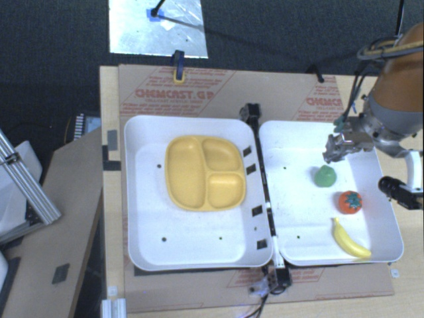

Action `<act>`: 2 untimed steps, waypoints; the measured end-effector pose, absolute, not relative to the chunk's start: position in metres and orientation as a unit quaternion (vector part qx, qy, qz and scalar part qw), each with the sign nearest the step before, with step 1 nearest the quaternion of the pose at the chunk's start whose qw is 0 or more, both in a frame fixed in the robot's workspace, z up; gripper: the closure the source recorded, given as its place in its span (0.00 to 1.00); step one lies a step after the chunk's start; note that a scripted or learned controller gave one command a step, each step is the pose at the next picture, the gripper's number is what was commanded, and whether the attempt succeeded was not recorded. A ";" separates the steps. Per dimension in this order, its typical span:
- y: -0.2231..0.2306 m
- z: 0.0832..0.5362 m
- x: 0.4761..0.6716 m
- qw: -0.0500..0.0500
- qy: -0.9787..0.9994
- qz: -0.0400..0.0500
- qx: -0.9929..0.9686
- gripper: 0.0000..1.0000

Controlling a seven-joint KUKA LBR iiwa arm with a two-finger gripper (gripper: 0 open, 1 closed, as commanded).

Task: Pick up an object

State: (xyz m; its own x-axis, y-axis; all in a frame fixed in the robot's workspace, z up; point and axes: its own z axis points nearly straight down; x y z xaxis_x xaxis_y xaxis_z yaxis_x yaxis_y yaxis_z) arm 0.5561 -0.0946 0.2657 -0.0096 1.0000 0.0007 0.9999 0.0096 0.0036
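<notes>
Two white bins sit side by side on cardboard. Gripper (333, 152) hangs just above the green object (324, 176) in the right bin (291, 197), next to a tomato (350, 202) and banana (350, 238). Honestly can't tell whether it's clamped or loose.

Arm (397, 85) is reaching in from the right, orange band sitting above the grey wrist, which is angling down and leftward. Gripper (333, 152) is hanging over the far part of the right bin (291, 134), pointing down, just inside its far-right area. Cables are trailing along the wrist. Finger state is not readable here.
</notes>
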 end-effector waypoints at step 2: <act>-0.004 0.243 0.568 0.000 0.710 0.001 0.704 1.00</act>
State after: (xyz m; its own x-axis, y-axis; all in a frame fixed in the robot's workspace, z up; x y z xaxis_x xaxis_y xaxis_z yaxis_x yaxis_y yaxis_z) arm 0.5684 -0.0037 0.2432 -0.0091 1.0000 0.0011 1.0000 0.0091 0.0005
